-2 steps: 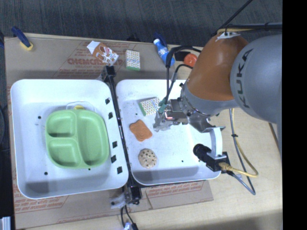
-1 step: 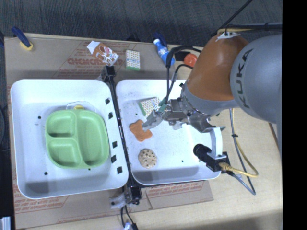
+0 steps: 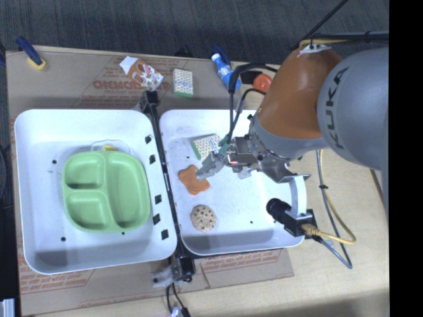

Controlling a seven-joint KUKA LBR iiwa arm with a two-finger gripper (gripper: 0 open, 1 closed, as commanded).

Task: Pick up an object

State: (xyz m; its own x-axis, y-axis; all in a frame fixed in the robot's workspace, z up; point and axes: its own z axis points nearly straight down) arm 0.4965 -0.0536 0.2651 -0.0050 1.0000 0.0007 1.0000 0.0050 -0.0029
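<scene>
Orange piece (image 3: 193,180) lies on the floor of the right bin (image 3: 264,243), left of centre in the frame, near that bin's left wall. Shape irregular, flat, lobed. Tool (image 3: 210,166) sits just above and right of it, tip slanted down-left toward the piece; the tip looks to be at or just over its upper right edge, contact not resolvable. Whether the tool is released or clenched: cannot tell, too small and blurred. Nothing seen held.

Cookie (image 3: 203,218), round, tan with dark specks, lies below the orange piece in the same bin, apart from it. Green-and-white packet (image 3: 203,144) lies above the tool toward the bin's upper left, partly covered by the wrist.

Arm (image 3: 330,104) enters from the right of the frame, orange band over the upper right of the right bin, grey body beyond. Cables loop off the wrist at lower right.

Left bin (image 3: 33,197) holds a green divided tray (image 3: 106,190), three compartments, near its centre.

On the surface (image 3: 370,269) above the bins: a snack wrapper (image 3: 141,73), a small box (image 3: 183,82), a blue clamp (image 3: 223,67) at top centre, another clamp (image 3: 30,52) at far upper left.
</scene>
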